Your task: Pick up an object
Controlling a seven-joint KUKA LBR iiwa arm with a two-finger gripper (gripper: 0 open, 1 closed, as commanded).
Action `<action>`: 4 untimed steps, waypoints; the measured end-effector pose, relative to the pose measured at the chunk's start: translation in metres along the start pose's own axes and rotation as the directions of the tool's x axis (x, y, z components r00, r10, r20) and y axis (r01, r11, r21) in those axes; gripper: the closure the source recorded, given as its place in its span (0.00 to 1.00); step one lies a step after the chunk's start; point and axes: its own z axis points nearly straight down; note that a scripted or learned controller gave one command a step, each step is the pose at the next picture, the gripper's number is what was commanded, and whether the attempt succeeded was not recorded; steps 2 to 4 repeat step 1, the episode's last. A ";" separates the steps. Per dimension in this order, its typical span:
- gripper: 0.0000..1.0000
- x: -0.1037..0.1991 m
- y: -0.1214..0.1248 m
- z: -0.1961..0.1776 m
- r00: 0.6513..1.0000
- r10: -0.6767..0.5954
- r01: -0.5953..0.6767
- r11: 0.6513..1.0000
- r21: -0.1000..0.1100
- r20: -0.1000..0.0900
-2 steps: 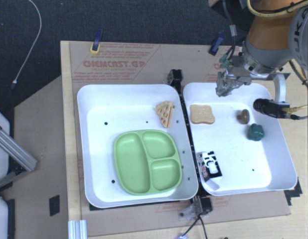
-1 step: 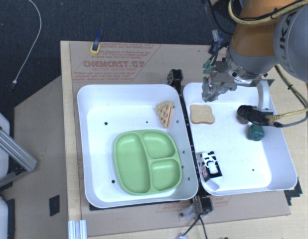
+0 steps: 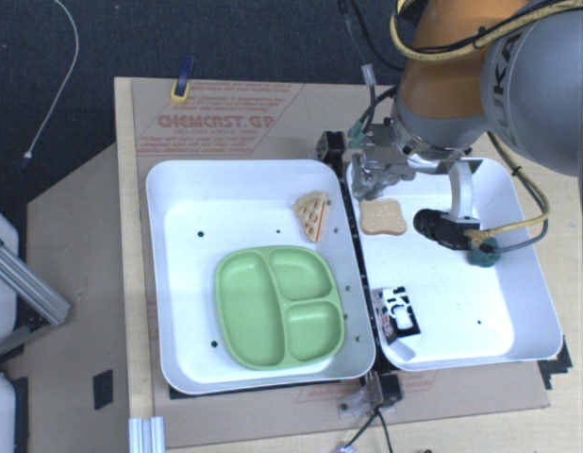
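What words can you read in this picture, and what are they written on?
"CHEMCAST GP", red letters, on the brown board under the bins.
Smaller red lines above and below it: too blurred to read.
Black-and-white tag in the right bin: a pattern, no readable words.
Grey arm: dark marking at its left edge, too cut off to read.

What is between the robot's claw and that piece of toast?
Nothing visible. The gripper hangs just above and left of the toast slice in the right bin, with bare white floor between them. The waffle piece lies across the divider.
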 end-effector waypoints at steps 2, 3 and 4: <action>1.00 0.049 -0.022 0.026 1.000 0.000 0.000 1.000 0.003 0.000; 1.00 0.049 -0.022 0.026 1.000 0.000 0.000 1.000 0.003 0.000; 1.00 0.049 -0.022 0.026 1.000 0.000 0.000 1.000 0.003 0.000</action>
